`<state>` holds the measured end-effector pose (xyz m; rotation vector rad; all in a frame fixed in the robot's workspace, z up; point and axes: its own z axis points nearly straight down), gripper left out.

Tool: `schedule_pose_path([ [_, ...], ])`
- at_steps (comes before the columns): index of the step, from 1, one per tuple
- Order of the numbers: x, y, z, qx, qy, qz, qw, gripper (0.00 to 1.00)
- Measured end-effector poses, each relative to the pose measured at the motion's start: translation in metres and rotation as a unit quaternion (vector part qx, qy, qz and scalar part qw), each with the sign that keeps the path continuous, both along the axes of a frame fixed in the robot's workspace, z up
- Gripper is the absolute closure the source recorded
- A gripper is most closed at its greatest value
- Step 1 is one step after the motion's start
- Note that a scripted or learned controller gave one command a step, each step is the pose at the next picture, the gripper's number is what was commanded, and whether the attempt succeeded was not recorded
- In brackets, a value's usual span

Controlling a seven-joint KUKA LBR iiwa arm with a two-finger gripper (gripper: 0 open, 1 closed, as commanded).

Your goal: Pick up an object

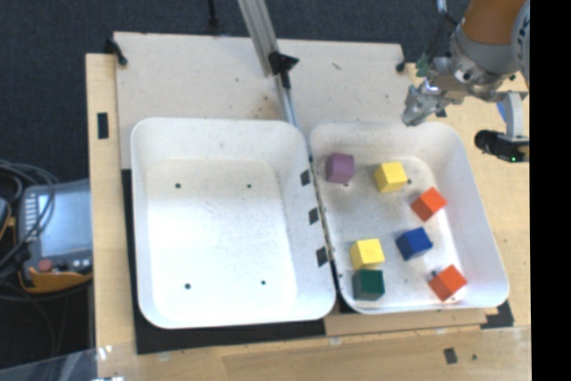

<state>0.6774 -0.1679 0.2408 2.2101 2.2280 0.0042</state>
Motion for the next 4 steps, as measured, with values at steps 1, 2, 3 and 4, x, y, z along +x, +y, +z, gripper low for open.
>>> schedule_pose_path([
  [1,-0.001,0.049,-0.003,0.0003,0.002,-0.001,1.0,1.0],
  [2,-0.013,0.11,-0.003,0.0008,0.002,0.0,1.0,1.0],
  [3,-0.024,0.167,0.006,0.0013,0.002,0.0,1.0,1.0],
  [4,-0.034,0.225,-0.002,0.0007,0.003,0.0,1.0,1.0],
])
